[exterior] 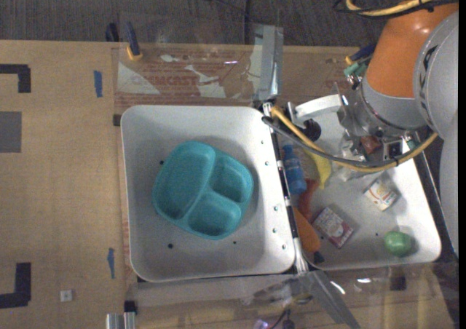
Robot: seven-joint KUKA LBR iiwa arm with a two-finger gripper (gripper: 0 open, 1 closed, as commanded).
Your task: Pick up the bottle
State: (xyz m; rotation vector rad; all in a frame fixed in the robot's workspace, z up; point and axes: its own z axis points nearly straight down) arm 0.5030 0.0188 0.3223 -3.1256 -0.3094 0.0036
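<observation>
A blue bottle [294, 170] lies along the left wall of the right bin [426, 207], its length pointing front to back. The grey arm with its orange band reaches in from the upper right, and the gripper [368, 145] hangs over the back middle of that bin, to the right of the bottle and apart from it. A yellow cable loops from the wrist across the bin toward the bottle's top end. The wrist body hides much of the gripper's tip.
Beside the bottle are a yellow item [321, 168], an orange piece [309, 231], a pink packet [333, 225], a small white carton [381, 193] and a green ball [397, 242]. The left bin [138, 175] holds a teal divided plate [202, 189].
</observation>
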